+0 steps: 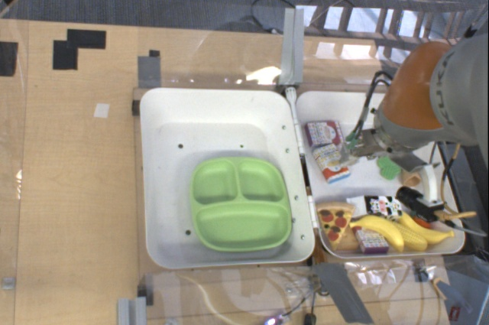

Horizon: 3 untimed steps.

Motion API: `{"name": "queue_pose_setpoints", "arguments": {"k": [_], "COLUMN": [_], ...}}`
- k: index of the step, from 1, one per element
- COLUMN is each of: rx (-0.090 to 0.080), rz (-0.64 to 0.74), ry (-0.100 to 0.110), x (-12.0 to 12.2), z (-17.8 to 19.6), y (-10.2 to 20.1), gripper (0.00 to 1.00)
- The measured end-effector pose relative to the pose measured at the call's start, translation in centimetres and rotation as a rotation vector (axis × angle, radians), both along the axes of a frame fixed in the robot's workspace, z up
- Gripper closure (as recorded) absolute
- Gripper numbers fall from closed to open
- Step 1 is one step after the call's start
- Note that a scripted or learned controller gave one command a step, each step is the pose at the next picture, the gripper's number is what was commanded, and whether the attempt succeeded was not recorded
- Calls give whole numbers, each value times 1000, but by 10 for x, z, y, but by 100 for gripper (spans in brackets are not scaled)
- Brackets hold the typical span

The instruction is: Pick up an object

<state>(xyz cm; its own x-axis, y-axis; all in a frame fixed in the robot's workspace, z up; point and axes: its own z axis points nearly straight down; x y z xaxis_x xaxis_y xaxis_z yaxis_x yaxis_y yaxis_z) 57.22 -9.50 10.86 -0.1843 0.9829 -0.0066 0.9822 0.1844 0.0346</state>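
Hand [345, 155] over carton [331, 161], mid-bin.

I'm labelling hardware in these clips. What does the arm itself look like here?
The arm is a thick, rounded grey body with a broad orange band above the wrist. A black cable loops along its side toward the gripper, a small grey metal piece at the tip. No lettering or markings can be made out on it.

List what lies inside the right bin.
The right bin holds two snack packets, a pizza slice, bananas and a purple box. The arm covers its far right.
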Motion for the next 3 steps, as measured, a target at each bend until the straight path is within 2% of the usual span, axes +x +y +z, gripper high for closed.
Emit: {"name": "queue_pose_setpoints", "arguments": {"k": [1, 2, 3], "rx": [0, 3, 8], "rz": [0, -144, -143], "ry": [-1, 15, 30], "x": [0, 40, 101], "z": [0, -12, -14], "y": [0, 8, -12], "gripper": [0, 0, 0]}}
